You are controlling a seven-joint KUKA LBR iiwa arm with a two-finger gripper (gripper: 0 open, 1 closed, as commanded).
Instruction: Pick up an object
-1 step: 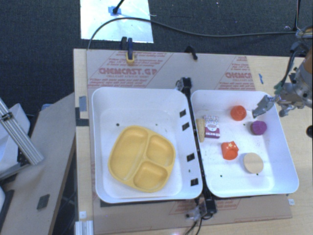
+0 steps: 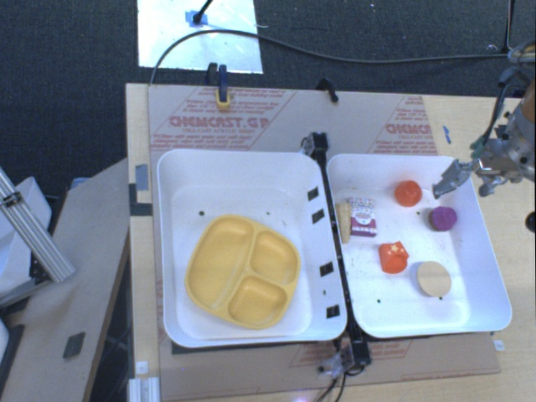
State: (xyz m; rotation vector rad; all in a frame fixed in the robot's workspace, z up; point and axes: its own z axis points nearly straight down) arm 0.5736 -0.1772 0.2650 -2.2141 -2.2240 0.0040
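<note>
A yellow divided plate [image 2: 243, 271] lies alone in the left bin [image 2: 180, 174]. The right bin [image 2: 490, 300] holds a small packet [image 2: 362, 217], an orange ball [image 2: 408, 193], a red piece [image 2: 393, 257], a tan disc [image 2: 434, 279] and a purple ball [image 2: 443, 219]. The gripper [image 2: 456, 177], jaws parted on nothing, hovers at the far right; the purple ball sits just on its near side.

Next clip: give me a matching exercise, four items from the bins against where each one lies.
Items:
1. yellow tray
2. orange ball
3. purple ball
4. tan disc

Places:
A. right bin, near front edge
B. left bin
C. right bin, nearest the back wall
D. right bin, by right wall, below the gripper

Pairs: 1-B, 2-C, 3-D, 4-A
</note>
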